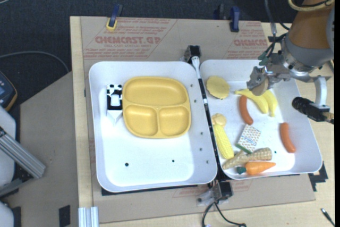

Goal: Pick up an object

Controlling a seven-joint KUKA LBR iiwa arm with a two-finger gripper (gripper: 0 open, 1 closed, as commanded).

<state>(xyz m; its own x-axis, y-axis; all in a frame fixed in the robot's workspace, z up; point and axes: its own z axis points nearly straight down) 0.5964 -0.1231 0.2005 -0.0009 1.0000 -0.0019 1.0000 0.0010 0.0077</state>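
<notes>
1. right now the gripper point(258, 81) hangs over the far part of the right bin point(305, 159), just above the bananas point(261, 99). i cannot tell if it is open or closed.
2. nothing looks picked up yet. the bananas lie flat in the bin, right under the gripper.
3. the bananas are curved and smooth, so i think they could slip out or spin away.
4. a red sausage point(244, 110) lies just left of the bananas. the gripper might bump it or grab both.
5. the yellow round toy point(217, 86) sits further left, near the bin wall, and could get pushed.
6. the corn point(222, 139), carrot point(260, 167) and other toys crowd the near end, so a miss there might knock them around.
</notes>
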